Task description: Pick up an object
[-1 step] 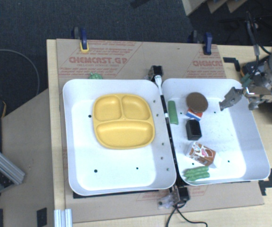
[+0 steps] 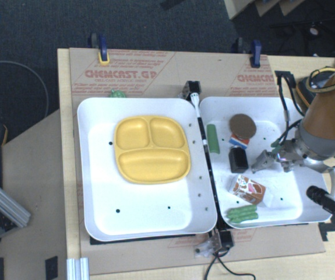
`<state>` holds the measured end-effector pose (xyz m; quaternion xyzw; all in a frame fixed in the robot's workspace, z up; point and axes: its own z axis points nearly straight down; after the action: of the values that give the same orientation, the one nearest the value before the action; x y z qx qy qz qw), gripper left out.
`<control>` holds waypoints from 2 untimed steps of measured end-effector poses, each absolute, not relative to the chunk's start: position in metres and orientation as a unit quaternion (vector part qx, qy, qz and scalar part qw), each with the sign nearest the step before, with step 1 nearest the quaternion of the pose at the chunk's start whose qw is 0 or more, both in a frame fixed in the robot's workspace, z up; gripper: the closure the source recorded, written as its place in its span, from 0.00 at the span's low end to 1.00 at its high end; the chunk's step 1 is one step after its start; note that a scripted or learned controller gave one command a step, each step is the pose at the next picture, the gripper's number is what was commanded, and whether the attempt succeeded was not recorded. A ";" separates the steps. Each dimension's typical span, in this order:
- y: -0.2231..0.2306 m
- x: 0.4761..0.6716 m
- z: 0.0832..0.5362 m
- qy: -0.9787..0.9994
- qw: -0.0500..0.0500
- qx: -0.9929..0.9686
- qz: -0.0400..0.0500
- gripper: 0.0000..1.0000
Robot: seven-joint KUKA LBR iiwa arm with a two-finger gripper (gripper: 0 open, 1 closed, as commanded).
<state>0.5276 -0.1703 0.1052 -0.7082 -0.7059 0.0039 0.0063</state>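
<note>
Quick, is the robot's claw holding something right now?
Gripper: it hangs over the right bin near the black block, with nothing seen held; open or closed cannot be told.

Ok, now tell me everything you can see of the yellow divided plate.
The yellow plate lies flat in the left white bin, toward its upper middle. It looks like matte plastic, a rounded rectangle with raised ridges splitting it into three compartments: two small ones at the far side, one wide one nearer. Nothing lies in them. Only the bin floor touches it.
</note>
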 end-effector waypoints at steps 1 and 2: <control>-0.158 0.476 0.083 -0.706 0.004 -0.708 0.001 0.00; -0.159 0.479 0.095 -0.706 -0.001 -0.708 -0.001 1.00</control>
<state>0.4795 -0.1587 0.0949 -0.7078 -0.7064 -0.0005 -0.0010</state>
